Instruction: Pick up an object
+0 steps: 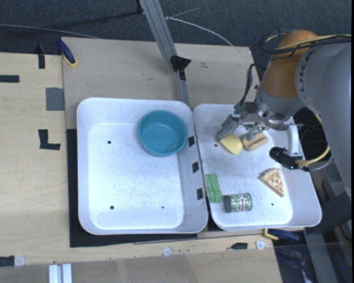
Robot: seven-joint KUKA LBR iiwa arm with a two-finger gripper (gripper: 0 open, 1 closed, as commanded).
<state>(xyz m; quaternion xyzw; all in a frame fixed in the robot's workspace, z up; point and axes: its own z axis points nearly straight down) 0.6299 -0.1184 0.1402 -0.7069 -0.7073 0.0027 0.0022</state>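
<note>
My gripper [239,133] hangs low over the far part of the right bin [301,217], and its two fingers are spread open. A pale yellow lump [230,144] lies just at the tip of the left finger [227,127]. A small tan block [255,141] sits by the right finger. Neither is clearly between the fingers. Nearer the front of this bin lie a pizza-slice toy [274,181], a small can [238,203] on its side and a green flat strip [213,187].
The left bin [100,211] holds a blue bowl [161,132] at its far right corner. A grey pole [162,34] slants down to the bins' shared far edge. The arm's body [318,81] covers the right bin's far right side.
</note>
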